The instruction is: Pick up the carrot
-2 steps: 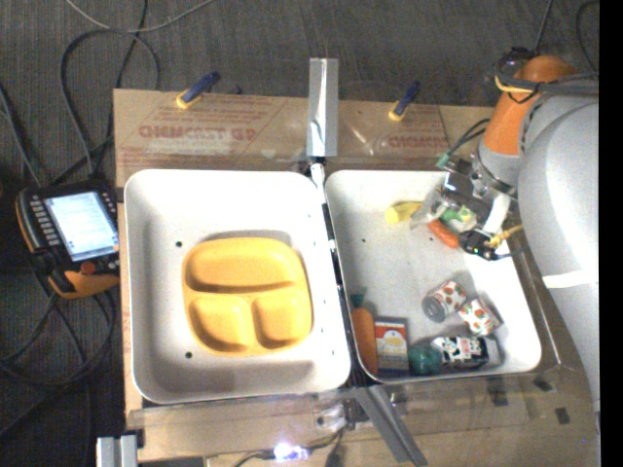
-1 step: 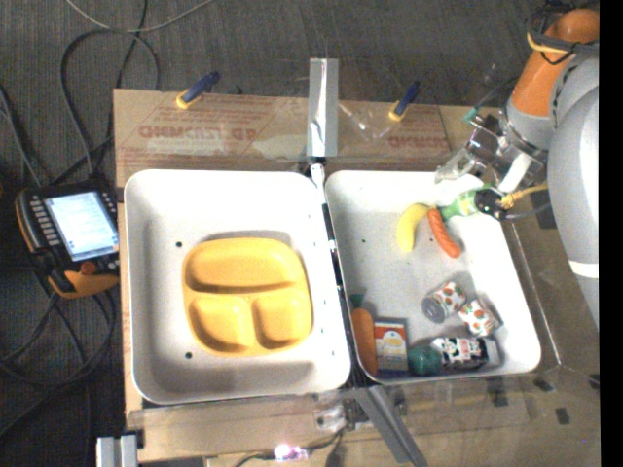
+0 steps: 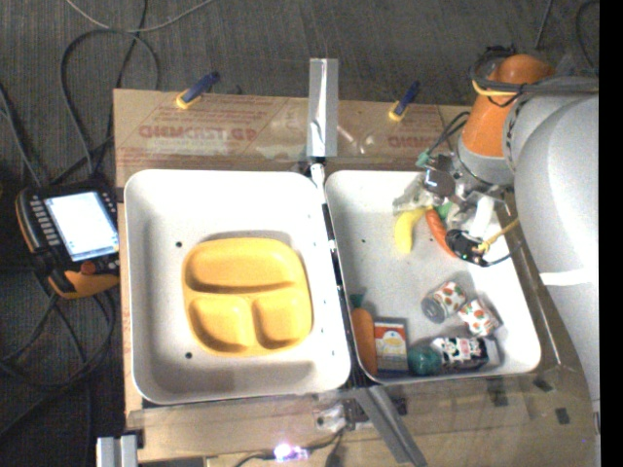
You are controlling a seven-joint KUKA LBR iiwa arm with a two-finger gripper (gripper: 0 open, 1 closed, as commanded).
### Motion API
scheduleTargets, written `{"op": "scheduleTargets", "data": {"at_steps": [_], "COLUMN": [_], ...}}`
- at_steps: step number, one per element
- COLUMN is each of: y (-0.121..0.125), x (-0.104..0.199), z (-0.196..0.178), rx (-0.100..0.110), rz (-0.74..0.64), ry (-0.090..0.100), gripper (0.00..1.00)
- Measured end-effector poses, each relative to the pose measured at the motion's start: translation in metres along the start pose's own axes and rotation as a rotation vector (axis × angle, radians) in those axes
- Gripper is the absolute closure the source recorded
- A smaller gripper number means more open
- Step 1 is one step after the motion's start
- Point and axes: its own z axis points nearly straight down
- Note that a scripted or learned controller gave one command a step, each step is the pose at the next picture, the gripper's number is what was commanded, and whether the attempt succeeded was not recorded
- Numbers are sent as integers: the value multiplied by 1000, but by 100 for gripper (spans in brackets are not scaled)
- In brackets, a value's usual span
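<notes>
Gripper (image 3: 450,205) low in right bin (image 3: 531,353), far right corner, jaw state unclear. Carrot (image 3: 363,336) lying at bin's near left corner, just left of box (image 3: 389,344), well apart from gripper

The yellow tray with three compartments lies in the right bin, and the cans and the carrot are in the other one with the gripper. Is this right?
Not quite. The yellow tray lies in the left bin, as the camera view shows. The rest holds: the cans, the carrot and the gripper are in the other bin, the right one.
</notes>
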Motion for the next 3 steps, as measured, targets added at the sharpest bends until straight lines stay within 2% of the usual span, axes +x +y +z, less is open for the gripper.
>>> {"op": "scheduleTargets", "data": {"at_steps": [1, 2, 3], "y": [-25, -105, -48], "x": [-49, -13, -43], "z": [-42, 0, 0], "rx": [3, -3, 0], "rz": [188, 290, 476], "ry": [8, 12, 13], "gripper": [0, 0, 0]}}
